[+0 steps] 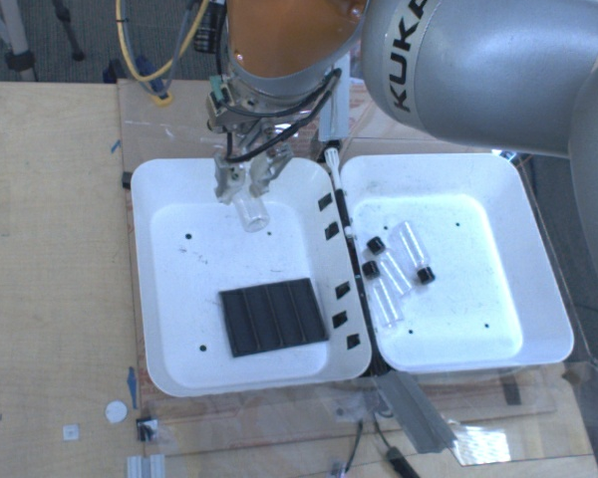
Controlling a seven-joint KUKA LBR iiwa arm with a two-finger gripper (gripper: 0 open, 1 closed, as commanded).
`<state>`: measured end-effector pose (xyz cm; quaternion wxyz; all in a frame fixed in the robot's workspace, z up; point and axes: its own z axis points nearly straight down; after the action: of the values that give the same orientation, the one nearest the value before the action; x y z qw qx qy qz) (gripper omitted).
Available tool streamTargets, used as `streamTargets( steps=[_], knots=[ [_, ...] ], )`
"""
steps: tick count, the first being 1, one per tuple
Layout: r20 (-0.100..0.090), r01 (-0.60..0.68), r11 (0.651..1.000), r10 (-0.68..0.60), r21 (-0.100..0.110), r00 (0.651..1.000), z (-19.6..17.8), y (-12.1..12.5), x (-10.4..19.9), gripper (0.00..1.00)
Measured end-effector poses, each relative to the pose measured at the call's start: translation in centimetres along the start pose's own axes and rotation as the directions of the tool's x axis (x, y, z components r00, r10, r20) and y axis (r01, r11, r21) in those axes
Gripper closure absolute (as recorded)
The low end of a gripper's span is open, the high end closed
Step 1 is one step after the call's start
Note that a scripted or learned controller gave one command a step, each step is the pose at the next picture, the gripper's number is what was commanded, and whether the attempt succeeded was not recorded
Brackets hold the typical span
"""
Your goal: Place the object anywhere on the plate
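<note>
Gripper (pixel 244 182) clasping clear vial (pixel 251 212)

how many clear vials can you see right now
4: three clear vials lie in the right bin; one is between the gripper's jaws over the left bin.

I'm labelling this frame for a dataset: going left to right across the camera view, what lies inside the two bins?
Left bin: clear vial in the gripper → black ridged plate; right bin: cluster of clear, black-capped vials.
</note>
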<state>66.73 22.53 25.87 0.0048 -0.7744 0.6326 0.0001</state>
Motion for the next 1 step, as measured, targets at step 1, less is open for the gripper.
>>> streamTargets(
  steps=[1],
  knots=[
    [0.0,0.05,0.999,-0.05,0.0,0.999,-6.83,-0.03,-0.15,1.0]
  ],
)
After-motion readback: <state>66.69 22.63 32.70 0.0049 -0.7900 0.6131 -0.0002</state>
